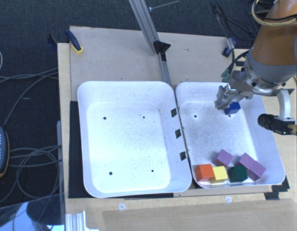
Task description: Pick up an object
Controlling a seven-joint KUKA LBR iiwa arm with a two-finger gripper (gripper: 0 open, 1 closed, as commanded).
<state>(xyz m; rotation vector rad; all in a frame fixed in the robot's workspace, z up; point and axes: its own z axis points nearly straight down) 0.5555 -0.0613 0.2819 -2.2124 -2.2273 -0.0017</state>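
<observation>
My gripper point(228, 103) hangs over the far part of the right bin point(206, 129). A small blue block point(233, 109) shows at its fingertips, and the fingers look shut on it. It is partly hidden by the grey fingers. At the bin's near right corner lie an orange block point(204, 171), a yellow block point(219, 174), a dark green block point(238, 173) and two purple blocks point(224, 157) point(253, 165), packed close together.
The left bin point(91, 143) adjoins the right one along a shared rim with black clips point(178, 133). A slanted metal bar point(148, 25) runs from the top down to the bins' far junction. Cables lie on the floor at left.
</observation>
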